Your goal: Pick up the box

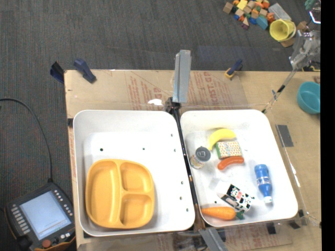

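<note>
Orange carrot [221, 213] lies at the near edge of the right bin [277, 140], touching a cow-print carton [237, 197]. Blue bottle [263, 181] rests to their right. The box [229, 149], small and speckled, sits mid-bin between a yellow banana [221, 136] and a red sausage [230, 162], touching both; a round jar [201, 156] stands just to its left. The left bin [125, 124] bears a yellow divided plate [120, 193]. Whether the gripper is open or holds anything cannot be told.
</note>
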Motion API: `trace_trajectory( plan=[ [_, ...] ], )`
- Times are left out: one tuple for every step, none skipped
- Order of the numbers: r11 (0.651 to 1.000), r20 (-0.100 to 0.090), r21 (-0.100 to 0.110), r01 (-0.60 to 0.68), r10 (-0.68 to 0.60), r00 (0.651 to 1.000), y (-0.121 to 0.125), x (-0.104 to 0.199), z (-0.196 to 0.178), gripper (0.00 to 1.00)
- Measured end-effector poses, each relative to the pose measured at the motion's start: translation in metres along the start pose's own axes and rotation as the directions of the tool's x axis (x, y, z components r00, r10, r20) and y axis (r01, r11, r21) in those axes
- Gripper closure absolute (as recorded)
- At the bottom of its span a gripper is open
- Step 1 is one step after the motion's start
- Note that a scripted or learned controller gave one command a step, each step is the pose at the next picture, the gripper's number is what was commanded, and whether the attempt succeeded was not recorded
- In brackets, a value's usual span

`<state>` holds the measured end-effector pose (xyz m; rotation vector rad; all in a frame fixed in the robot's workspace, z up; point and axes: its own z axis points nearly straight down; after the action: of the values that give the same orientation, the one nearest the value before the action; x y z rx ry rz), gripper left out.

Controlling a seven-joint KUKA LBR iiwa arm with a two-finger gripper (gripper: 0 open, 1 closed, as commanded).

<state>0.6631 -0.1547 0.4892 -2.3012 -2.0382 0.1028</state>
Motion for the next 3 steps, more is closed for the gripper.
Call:
trace_trajectory(
  plan=[
    [1.0, 0.001, 0.008, 0.006, -0.006, 1.0, 0.001, 0.002, -0.006, 1.0],
    [1.0, 0.001, 0.015, 0.012, -0.012, 1.0, 0.002, 0.004, -0.012, 1.0],
    [1.0, 0.002, 0.023, 0.018, -0.018, 1.0, 0.004, 0.006, -0.019, 1.0]
  ],
)
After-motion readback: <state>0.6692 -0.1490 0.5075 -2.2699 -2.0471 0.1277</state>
